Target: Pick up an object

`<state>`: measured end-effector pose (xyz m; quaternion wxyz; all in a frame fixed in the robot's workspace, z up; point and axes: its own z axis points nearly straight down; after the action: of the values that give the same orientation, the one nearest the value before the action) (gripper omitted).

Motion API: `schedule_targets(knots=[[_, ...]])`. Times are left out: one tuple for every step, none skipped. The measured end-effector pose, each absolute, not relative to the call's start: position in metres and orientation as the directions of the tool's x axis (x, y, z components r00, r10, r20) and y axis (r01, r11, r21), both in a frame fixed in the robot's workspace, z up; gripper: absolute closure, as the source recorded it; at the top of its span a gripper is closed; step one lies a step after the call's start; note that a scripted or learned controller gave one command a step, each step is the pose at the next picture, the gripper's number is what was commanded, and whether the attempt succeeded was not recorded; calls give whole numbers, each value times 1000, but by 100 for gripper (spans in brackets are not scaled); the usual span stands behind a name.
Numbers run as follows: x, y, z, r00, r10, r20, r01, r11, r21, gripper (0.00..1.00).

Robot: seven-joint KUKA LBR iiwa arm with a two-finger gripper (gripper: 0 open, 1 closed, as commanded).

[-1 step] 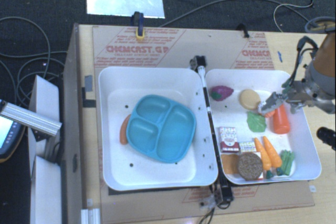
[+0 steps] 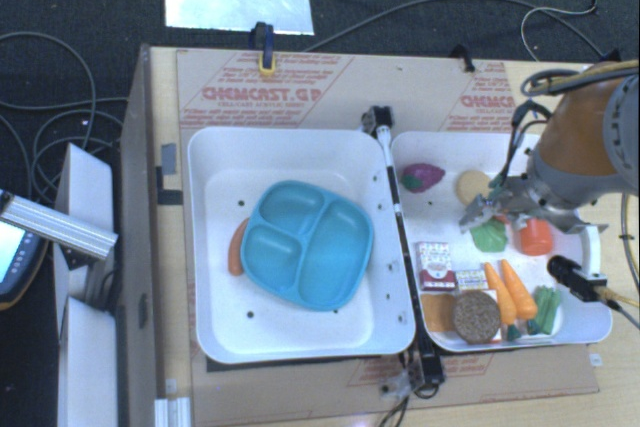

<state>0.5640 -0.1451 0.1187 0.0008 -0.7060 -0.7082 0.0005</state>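
The gripper (image 2: 487, 213) is being held low over the right bin (image 2: 600, 323), directly above a green object (image 2: 490, 236); how the gripper is set cannot be told, and nothing is being seen in its grasp. The green object is lying at about 6 o'clock from the gripper, just beside it. An orange-red object (image 2: 536, 236) is lying at 3 o'clock from the green one, close by. A pale yellow round object (image 2: 472, 184) is resting at 11 o'clock from the gripper, and a purple object (image 2: 423, 176) is lying further out at 10 o'clock. Toward 7 o'clock a small printed box (image 2: 436, 266) is lying, with a brown disc (image 2: 477, 314) below it. Two carrots (image 2: 510, 291) are lying at 5 o'clock, and a green vegetable (image 2: 545, 309) is lying beside them.

The left bin (image 2: 215, 215) is being occupied by a blue divided plate (image 2: 306, 244). An orange sausage-shaped object (image 2: 236, 247) is lying at the plate's 9 o'clock, touching its rim.
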Motion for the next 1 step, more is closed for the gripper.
schedule_targets(knots=[[566,-146,131,-4,1000,-1,1000,4,4,100]])
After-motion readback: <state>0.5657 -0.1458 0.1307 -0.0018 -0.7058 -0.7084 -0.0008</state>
